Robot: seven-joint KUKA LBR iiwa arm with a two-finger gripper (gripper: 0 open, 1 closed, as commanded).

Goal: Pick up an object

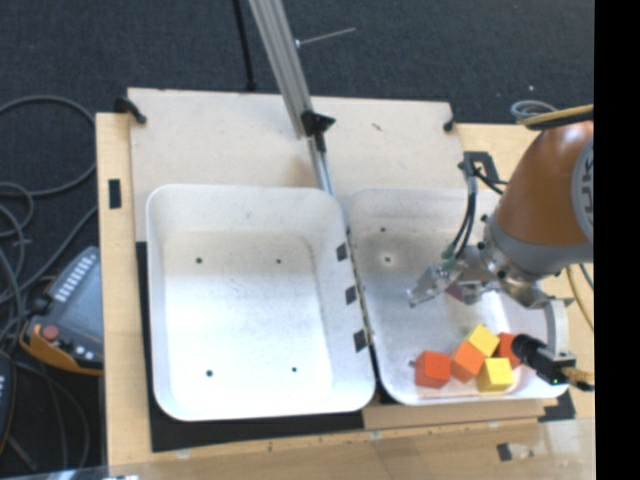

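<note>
Several small blocks lie bunched in the near corner of the right bin (400, 218): an orange block (433, 368), a second orange block (467, 360), two yellow blocks (483, 341) (496, 373) and a red one (508, 346) partly behind them. My gripper (436, 286) hangs over the middle of the right bin, up and to the left of the blocks and apart from them. The orange-banded wrist (545, 203) covers the bin's right side.
The left bin (165, 298) stands beside the right one, their rims meeting at clips (352, 293). A slanted metal pole (290, 78) rises from behind the bins. Cables and a handheld pendant (65, 313) lie off the bench at left.
</note>
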